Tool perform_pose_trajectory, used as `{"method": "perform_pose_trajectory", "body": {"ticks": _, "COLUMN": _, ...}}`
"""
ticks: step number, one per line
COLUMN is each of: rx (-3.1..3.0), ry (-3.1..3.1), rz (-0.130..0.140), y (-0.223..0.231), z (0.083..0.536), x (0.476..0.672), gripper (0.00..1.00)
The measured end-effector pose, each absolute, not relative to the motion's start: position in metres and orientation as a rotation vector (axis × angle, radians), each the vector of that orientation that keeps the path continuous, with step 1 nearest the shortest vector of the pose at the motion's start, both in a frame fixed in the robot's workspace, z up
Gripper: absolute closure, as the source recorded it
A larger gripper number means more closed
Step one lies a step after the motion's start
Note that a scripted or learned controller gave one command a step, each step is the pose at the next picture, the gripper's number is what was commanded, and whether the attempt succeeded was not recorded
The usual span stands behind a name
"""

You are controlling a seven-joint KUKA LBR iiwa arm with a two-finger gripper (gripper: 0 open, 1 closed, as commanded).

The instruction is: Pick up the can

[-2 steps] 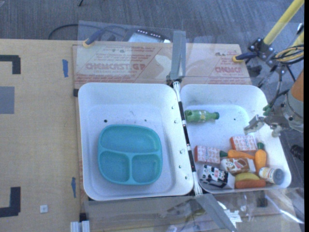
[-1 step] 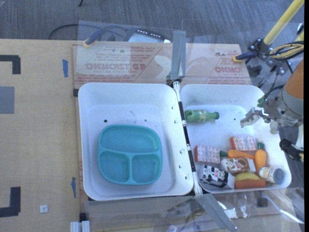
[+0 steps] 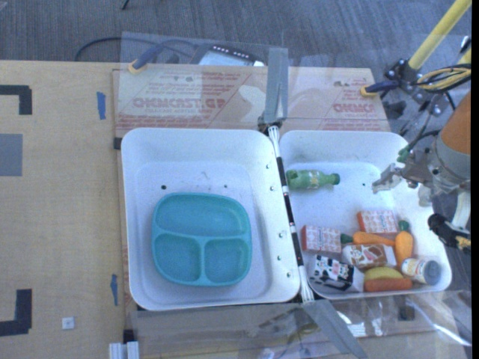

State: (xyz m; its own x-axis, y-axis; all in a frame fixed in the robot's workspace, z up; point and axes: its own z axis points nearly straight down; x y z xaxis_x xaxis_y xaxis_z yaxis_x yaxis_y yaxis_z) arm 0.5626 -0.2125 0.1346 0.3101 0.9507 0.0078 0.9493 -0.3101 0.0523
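Observation:
The can is small, with a pale label and a grey end. It lies on its side in the near right corner of the right bin, beside a yellow and red toy food pile. My gripper hangs over the right side of that bin, above and behind the can and well apart from it. The arm's orange band shows at the right edge. Nothing can be seen in the gripper.
A green bottle lies at the back of the right bin. Several toy food packs and a carrot crowd its near half. The left bin holds a teal divided plate. Cables and a yellow pole stand at the back right.

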Motion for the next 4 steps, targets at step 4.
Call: {"method": "perform_pose_trajectory", "body": {"ticks": 4, "rx": 2.919, "ry": 1.17, "rz": 0.005, "y": -0.206, "z": 0.128, "x": 0.622, "gripper": 0.0}}
